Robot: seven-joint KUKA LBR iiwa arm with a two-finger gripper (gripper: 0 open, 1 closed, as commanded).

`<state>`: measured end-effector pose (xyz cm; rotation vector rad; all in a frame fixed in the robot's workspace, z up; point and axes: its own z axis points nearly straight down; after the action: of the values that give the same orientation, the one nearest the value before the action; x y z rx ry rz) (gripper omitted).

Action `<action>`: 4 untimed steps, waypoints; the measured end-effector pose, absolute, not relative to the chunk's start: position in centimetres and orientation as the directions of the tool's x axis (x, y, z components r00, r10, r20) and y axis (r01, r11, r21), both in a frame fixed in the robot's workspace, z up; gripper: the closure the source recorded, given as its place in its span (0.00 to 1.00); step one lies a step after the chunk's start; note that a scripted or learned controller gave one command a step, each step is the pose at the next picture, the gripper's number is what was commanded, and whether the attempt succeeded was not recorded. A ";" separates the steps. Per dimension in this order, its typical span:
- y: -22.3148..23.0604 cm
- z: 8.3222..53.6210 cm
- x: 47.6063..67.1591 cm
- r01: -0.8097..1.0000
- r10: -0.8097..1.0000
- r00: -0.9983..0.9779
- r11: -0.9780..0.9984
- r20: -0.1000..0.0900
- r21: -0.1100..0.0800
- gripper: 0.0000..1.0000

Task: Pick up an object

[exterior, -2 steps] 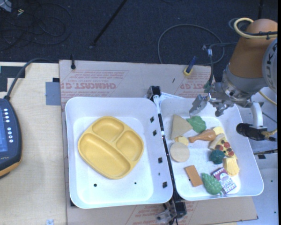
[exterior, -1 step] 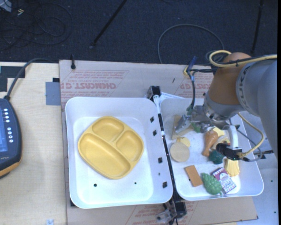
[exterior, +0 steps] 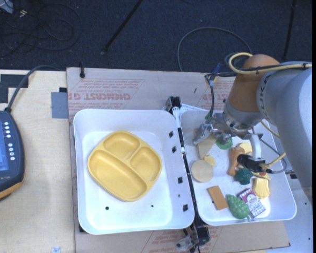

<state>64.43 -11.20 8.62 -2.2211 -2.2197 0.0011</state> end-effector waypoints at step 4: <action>-9.5 8.8 60.6 1.000 1.000 -0.001 0.001 0.001 -0.003 0.00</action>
<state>60.61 -9.47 8.75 -2.2185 -2.2205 0.0031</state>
